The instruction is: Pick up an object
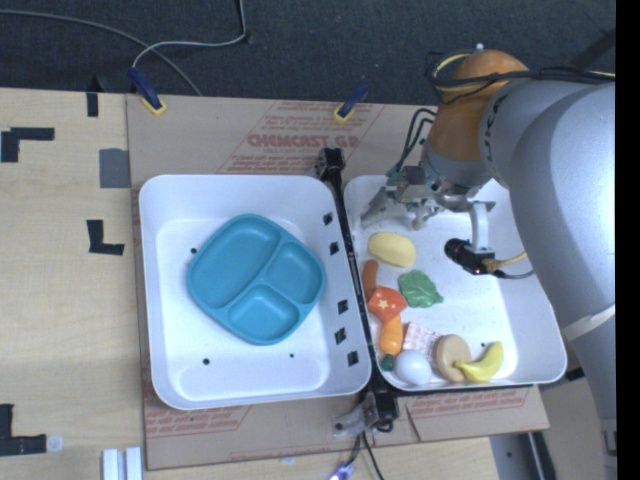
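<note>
Far left of your gripper [405, 208] a blue divided plate [257, 278] lies in the left bin [160, 298]. Gripper hangs low at the back of the right bin [535, 318], fingers spread, nothing between them. Just in front sits the yellow lemon [391, 249]; further front, green leaf [420, 289], orange piece [385, 303], white egg [411, 368], banana [482, 362].

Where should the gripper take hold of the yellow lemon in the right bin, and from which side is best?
Grip the lemon across its short middle, coming straight down from above. It lies on its side with its long axis roughly left-right, apart from the green leafy piece, so its near and far sides look free. The gripper hangs just beyond it.
</note>
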### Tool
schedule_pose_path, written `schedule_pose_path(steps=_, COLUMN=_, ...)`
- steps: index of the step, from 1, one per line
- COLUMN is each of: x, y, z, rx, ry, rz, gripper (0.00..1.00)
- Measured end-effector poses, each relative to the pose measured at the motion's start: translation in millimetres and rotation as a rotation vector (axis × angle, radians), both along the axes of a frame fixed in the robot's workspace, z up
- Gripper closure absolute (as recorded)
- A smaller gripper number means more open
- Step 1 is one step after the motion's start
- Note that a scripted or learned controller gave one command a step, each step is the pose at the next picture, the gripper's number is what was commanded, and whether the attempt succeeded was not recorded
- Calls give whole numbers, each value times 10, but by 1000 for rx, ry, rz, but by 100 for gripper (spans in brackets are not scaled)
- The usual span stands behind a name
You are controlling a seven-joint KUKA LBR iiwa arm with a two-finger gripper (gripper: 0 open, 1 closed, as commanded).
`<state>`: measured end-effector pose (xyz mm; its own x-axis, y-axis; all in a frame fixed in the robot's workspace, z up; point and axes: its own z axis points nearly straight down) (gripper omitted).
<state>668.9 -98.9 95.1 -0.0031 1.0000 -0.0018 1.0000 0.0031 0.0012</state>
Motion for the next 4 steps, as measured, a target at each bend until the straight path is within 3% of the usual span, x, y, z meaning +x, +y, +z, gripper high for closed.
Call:
schedule_pose_path(steps=1, x=-371, y=36, z=-47, rx=2, ry=3, rz=-3, gripper=0)
schedule_pose_path(steps=2, x=-362, y=36, z=63, rx=2, ry=1, rz=-3, gripper=100)
schedule_pose_path(steps=3, x=-363, y=37, z=61, rx=2, ry=1, rz=-2, gripper=0)
schedule_pose_path(steps=4, x=-558, y=48, z=-88, rx=0, ry=-3, rz=-2, gripper=0)
